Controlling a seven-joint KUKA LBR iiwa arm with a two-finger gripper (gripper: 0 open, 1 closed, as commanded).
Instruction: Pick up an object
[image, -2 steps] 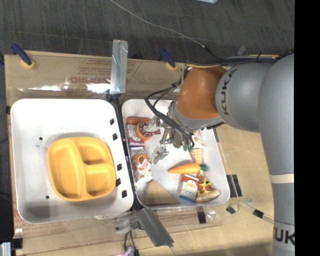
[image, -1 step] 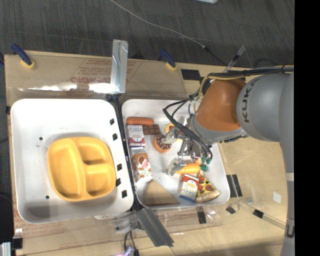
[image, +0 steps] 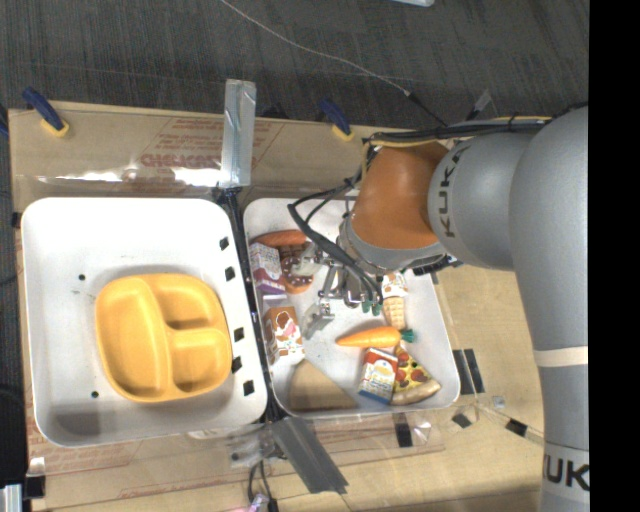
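Two shallow white bins sit side by side on the counter, which is covered with brown cardboard. The left bin holds a yellow plastic divided tray lying flat near its middle. The right bin is crowded with small toy items: an orange plastic carrot lying roughly level near the middle, a triangular pizza slice toy just beside a small printed carton toward the near right corner, a corn cob toy above the carrot, a brown-and-white packet against the left wall, and a reddish-brown sausage-like piece near the far left corner. The grey arm with its orange band reaches in from the right, and the gripper hangs low over the middle of the right bin, just left of the carrot and corn. I cannot tell how the gripper is set, and nothing is visibly held in it.
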